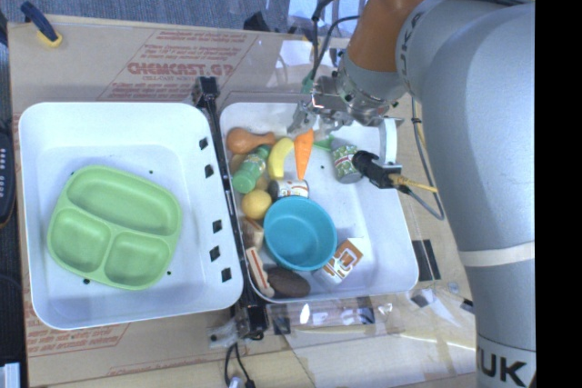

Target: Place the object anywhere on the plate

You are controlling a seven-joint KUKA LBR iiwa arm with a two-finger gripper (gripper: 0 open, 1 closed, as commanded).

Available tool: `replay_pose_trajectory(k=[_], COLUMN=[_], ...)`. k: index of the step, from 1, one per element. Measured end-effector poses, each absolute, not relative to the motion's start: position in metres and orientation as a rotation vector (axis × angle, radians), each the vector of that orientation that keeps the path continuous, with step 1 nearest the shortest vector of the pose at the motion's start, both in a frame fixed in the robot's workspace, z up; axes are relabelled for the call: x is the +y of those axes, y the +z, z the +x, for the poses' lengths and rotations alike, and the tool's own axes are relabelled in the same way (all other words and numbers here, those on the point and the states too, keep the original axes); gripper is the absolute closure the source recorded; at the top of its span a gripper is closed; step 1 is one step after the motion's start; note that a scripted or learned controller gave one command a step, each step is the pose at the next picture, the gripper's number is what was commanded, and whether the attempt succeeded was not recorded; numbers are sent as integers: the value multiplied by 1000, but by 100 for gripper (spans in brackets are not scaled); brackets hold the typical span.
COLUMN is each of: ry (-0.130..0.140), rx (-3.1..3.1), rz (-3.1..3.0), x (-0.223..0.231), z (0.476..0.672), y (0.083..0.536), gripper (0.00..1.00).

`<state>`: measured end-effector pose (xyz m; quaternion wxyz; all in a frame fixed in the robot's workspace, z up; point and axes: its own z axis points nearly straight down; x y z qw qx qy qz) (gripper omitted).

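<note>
Orange carrot (pixel 304 154) lies in the right bin (pixel 393 232), upper centre of the frame, directly beneath our gripper (pixel 320 111); whether that claw is spread or closed we cannot tell. We judge a clean pinch matters before crossing left to the green plate (pixel 113 226).

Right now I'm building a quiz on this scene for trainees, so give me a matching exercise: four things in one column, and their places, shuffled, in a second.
Things:
1. green plate
2. blue bowl
3. carrot
4. small can

Places:
A. right bin, just below the gripper
B. left bin, alone
C. right bin, nearer the front, below the carrot
D. right bin, to the right of the carrot

Pairs: 1-B, 2-C, 3-A, 4-D

The gripper hangs at the far end of the right bin; the left bin holds the plate.
</note>
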<state>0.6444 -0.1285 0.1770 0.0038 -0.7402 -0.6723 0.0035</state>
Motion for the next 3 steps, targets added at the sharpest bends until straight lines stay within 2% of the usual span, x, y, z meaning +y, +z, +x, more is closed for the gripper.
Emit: replay_pose_trajectory(k=[1,2,3], ry=[12,13,8], rx=[-2052,-2051,-2333], rz=[-2374,-2373,-2102], x=[-140,-140,-139], z=[589,589,626], y=[205,204,189], gripper=[100,0,0])
